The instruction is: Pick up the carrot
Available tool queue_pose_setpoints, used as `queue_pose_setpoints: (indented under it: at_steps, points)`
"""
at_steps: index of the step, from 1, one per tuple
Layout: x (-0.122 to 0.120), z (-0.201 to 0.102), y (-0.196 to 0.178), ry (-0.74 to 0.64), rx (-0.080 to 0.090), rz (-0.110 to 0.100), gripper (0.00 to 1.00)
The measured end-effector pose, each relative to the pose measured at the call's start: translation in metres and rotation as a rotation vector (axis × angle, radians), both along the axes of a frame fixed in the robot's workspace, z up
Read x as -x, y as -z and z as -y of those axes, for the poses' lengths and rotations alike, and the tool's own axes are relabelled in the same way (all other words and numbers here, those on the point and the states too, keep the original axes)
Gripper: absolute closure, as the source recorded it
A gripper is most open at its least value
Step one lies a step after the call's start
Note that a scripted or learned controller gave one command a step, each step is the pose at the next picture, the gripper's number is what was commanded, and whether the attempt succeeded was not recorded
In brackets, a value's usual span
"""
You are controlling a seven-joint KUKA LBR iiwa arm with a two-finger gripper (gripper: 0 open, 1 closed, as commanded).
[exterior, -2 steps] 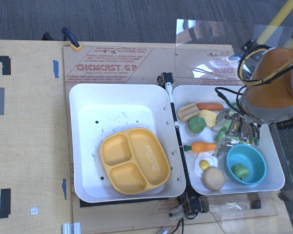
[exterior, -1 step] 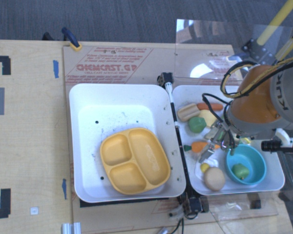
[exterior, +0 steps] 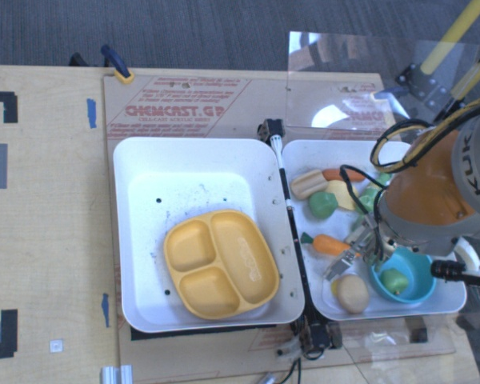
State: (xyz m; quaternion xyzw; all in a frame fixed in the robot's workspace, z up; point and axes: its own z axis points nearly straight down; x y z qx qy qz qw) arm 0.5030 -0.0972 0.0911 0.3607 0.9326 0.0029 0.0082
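While the arm [exterior: 432,186] leans in from the right over the right bin [exterior: 304,154], the gripper [exterior: 354,256] hangs low, just right of the carrot [exterior: 331,245]. The carrot lies flat on the bin floor near the left wall, with its tip right by the fingers. Can't really tell if the jaws are spread or closed, too much clutter there. Around it: a green ball [exterior: 323,205] and a tan roll [exterior: 307,183] above, a beige egg-looking thing [exterior: 352,293] below, and a blue bowl [exterior: 416,282] with something green [exterior: 395,279] inside. The left bin [exterior: 144,214] has a yellow divided plate [exterior: 220,264].
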Motion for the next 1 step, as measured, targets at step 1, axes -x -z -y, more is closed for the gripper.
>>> queue_pose_setpoints:
  at_steps: [1]
  points:
    - [-0.0028,-0.0004,-0.0119,-0.003,0.002,0.008,1.0]
